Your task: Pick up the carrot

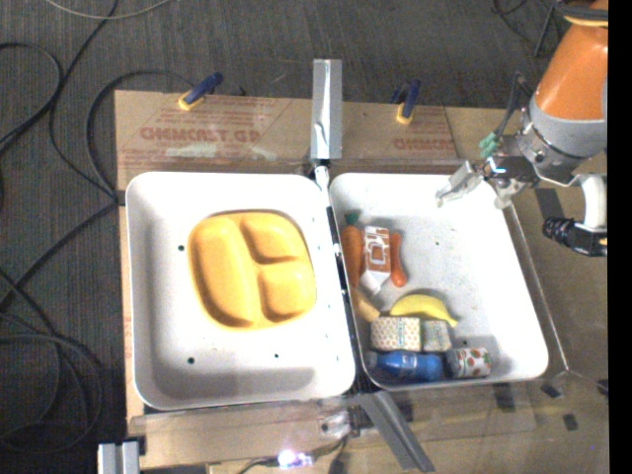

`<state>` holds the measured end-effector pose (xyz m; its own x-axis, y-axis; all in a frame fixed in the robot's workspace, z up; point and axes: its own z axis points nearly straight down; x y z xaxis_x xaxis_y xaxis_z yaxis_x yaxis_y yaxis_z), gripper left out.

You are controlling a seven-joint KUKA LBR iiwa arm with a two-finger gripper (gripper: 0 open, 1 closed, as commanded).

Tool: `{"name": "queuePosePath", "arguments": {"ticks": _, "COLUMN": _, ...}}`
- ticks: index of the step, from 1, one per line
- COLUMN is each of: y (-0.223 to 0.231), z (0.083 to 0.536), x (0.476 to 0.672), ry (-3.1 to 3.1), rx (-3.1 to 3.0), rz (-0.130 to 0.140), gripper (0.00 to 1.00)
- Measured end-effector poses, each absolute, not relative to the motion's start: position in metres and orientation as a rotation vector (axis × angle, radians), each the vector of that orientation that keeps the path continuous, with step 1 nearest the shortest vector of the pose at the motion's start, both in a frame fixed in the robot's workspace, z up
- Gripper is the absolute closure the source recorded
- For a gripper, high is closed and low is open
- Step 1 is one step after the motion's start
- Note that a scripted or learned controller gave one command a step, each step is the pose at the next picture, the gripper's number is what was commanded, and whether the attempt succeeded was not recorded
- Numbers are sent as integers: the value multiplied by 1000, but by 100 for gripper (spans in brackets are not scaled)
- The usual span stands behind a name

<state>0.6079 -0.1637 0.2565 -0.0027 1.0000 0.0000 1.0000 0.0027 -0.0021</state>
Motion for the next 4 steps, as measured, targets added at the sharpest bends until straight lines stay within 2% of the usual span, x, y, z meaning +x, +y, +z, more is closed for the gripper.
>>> {"name": "queuePosePath", "arguments": {"ticks": 1, "y": -118, "z": 89, "x": 526, "ry": -2458, "rx": -1965, "rz": -6, "gripper": 0}}
{"name": "queuePosePath", "arguments": {"ticks": 2, "y": -106, "z": 88, "x": 598, "ry": -2286, "rx": -2165, "rz": -4, "gripper": 0}}
{"name": "queuePosePath", "arguments": {"ticks": 3, "y": -108, "z": 89, "x": 532, "ry": -2042, "rx": -2398, "rz": -8, "gripper": 0}}
{"name": "queuePosePath", "arguments": {"ticks": 4, "y": -101, "z": 88, "x": 594, "ry": -2125, "rx": -2325, "rz": -6, "gripper": 0}}
